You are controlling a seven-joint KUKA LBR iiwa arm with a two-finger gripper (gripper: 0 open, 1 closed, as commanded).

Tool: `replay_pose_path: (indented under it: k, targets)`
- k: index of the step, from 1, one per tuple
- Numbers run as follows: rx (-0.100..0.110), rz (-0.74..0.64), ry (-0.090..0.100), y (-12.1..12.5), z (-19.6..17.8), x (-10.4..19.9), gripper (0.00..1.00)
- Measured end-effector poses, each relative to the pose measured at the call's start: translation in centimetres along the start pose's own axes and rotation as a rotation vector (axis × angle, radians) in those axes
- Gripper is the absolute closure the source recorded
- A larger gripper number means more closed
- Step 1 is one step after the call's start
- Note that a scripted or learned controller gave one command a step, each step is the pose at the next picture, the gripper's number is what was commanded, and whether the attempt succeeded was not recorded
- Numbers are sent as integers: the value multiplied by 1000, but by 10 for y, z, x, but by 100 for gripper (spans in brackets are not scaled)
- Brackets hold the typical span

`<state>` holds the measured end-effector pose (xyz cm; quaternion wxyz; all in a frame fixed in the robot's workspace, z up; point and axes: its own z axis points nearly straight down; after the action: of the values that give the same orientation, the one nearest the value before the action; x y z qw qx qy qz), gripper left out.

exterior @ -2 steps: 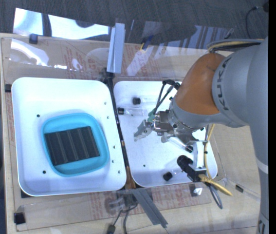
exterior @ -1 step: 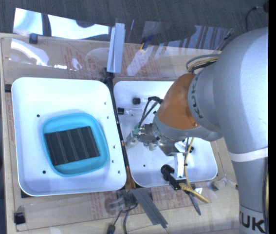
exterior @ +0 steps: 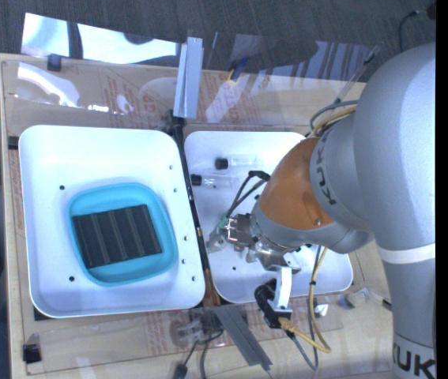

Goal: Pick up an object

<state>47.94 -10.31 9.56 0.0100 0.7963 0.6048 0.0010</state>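
My claw (exterior: pixel 235 231) is low in the right bin (exterior: pixel 208 144), by its left wall; whether it is wide or narrow I cannot tell. A small dark piece (exterior: pixel 222 163), perhaps my target, lies near it. I judge this the grasping step. Next: close squarely, then lift straight.

The left bin (exterior: pixel 42 212) has open white floor along its far and left sides; a blue tray (exterior: pixel 121 235) fills its near middle. In the right bin (exterior: pixel 208 152) the arm (exterior: pixel 350 180) covers most of the floor (cables trail from the wrist), leaving a free strip at the far left, where a small dark object (exterior: pixel 222 163) lies.
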Motion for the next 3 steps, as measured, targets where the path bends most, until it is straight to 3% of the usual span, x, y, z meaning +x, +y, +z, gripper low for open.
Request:
replay_pose_path:
  k: [1,2,3]
  targets:
    - [14,257,6,-3,3,2,0]
    - [20,207,10,7,-96,16,0]
    - [17,7,11,-1,-215,9,0]
